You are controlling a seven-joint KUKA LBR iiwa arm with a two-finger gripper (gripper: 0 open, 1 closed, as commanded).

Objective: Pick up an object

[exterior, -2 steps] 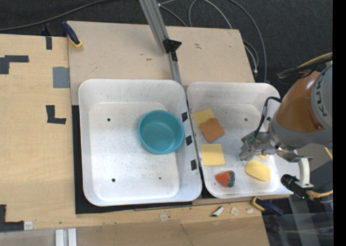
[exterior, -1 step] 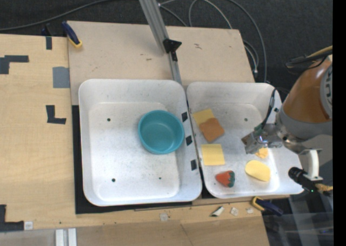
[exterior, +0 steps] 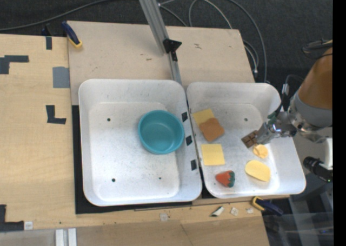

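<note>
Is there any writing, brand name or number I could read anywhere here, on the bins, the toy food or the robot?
None that can be read: the two white bins, the teal bowl, the food pieces and the gripper carry no legible text.

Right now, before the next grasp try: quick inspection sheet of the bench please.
Surface: wooden bench bearing left bin and right bin, side by side.
Job's things: teal bowl in left bin. Right bin: brown block overlapping a pale yellow slice, yellow square, red strawberry-like piece, yellow oval piece, small yellow piece.
Clutter: small white scraps on the bench below the right bin; clamps at bench edges.
Grippers: gripper low in right bin beside the small yellow piece; finger state unclear.
Cables: loops behind the bench.
Surroundings: metal pole; dark tape marks.
</note>
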